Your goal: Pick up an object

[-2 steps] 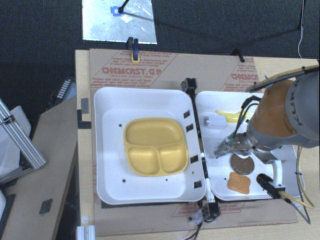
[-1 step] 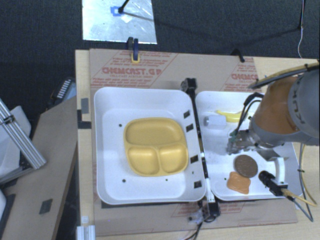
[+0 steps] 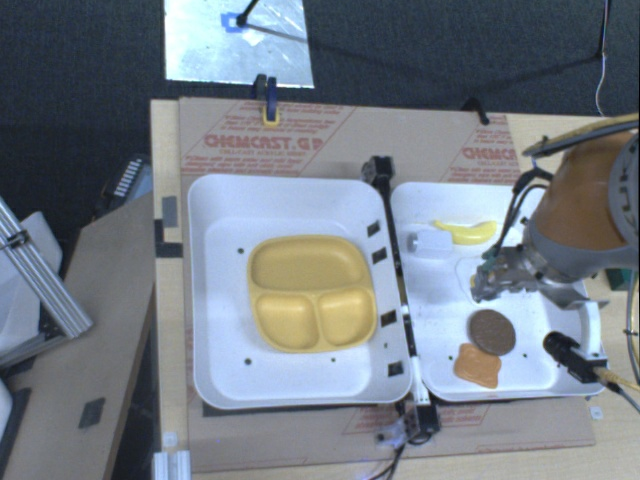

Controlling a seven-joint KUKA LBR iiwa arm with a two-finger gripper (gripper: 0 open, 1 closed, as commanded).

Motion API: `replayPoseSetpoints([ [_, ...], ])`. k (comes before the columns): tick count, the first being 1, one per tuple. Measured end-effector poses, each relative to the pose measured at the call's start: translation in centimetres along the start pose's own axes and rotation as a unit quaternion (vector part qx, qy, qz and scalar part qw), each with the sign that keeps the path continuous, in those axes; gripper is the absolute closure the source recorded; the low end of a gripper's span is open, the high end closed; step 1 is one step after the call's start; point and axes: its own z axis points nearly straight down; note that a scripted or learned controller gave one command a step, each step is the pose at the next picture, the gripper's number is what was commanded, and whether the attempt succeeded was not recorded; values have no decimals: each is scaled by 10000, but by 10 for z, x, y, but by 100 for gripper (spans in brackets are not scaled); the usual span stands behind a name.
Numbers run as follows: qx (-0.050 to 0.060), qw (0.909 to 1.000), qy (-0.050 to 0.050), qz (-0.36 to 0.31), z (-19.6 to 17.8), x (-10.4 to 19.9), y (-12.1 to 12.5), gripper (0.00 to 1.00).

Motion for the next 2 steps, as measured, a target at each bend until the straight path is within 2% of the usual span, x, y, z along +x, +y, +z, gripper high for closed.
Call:
replayPoseSetpoints([
  [1, -20, 10000, -6, -14, -60, -9, 0, 100],
  [2, -18, 10000, -3, -23, -105, -4, 0, 100],
])
